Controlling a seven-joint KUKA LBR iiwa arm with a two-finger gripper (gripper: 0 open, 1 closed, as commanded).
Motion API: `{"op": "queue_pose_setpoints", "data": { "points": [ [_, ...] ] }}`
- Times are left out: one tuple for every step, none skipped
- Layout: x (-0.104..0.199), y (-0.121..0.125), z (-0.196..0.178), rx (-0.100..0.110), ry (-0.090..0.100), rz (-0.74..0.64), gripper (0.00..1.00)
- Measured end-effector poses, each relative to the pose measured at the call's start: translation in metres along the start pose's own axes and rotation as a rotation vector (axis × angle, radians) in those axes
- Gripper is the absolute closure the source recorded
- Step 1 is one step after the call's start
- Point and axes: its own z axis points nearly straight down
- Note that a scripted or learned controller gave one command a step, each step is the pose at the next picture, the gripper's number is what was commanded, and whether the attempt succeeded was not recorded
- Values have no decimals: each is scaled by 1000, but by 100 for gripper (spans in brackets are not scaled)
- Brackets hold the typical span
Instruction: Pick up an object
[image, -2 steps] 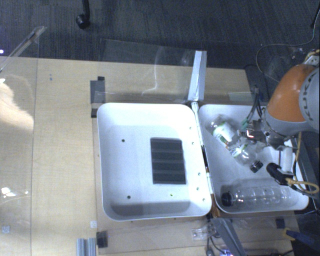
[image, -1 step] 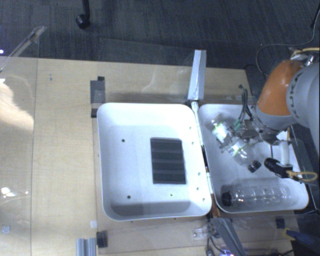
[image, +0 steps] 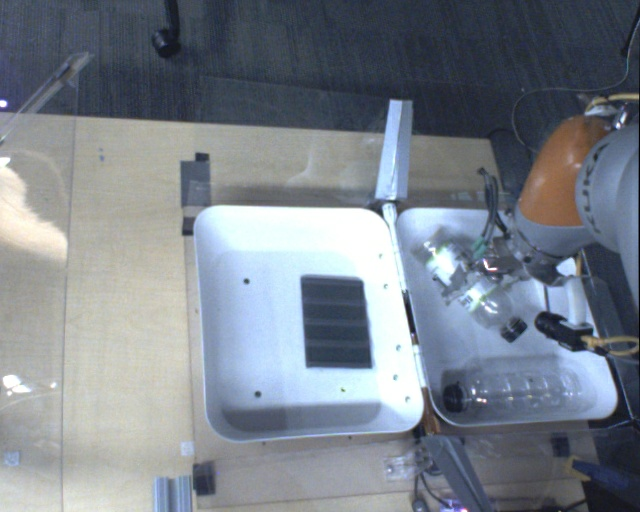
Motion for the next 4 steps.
{"op": "queue_pose_setpoints", "data": {
  "points": [
    [-2, 9, 2, 19, -7, -54, 0],
    [-16, -91, 14, -77, -40, -215, 0],
    [-43, -29, 12, -68, -36, -262, 0],
    [-18, -22, -64, -66, -30, -124, 0]
  ]
}}
